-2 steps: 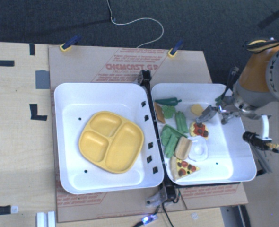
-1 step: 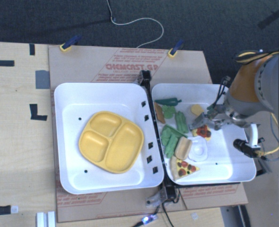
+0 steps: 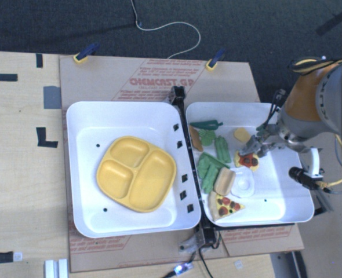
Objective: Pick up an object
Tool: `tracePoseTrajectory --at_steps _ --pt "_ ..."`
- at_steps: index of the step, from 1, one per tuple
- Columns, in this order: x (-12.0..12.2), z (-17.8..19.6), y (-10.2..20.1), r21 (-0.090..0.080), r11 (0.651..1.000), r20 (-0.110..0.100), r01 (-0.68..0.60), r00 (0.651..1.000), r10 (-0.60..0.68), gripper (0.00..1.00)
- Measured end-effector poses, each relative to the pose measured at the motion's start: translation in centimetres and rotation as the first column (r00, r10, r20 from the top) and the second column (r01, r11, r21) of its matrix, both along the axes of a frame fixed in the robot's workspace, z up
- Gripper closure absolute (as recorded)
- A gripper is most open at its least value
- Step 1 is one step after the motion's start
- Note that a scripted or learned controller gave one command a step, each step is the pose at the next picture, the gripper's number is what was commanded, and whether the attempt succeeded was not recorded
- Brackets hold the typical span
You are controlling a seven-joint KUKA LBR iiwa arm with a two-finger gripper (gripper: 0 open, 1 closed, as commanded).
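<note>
The right bin (image 3: 278, 208) holds several toy foods. Among them are a dark green pepper (image 3: 206, 124), green pods (image 3: 221, 148), a yellow lump (image 3: 241, 134), a tan bread piece (image 3: 224, 181), a white cup (image 3: 244, 185) and a pizza slice (image 3: 227, 205). A small red and yellow piece (image 3: 249, 161) lies near the bin's middle. My gripper (image 3: 254, 150) sits low in that bin, right above and touching or almost touching the red and yellow piece. The arm's orange band (image 3: 307, 100) rises to the right.
The left bin (image 3: 78, 155) bears a yellow divided plate (image 3: 137, 173). A black divider (image 3: 185, 155) runs between the bins. The right part of the right bin has bare white floor. A cable (image 3: 171, 25) loops behind the bins.
</note>
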State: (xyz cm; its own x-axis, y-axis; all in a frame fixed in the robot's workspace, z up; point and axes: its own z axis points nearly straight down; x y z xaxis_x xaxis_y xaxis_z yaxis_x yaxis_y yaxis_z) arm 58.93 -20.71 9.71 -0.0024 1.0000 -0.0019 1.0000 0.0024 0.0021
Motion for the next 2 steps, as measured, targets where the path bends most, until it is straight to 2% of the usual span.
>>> tracePoseTrajectory --at_steps 1,2 --pt "0.4 5.3 1.1 0.002 1.0 0.0 0.0 1.0 0.0 1.0" --pt "0.4 11.6 0.9 0.001 1.0 0.001 0.001 1.0 -0.001 1.0"
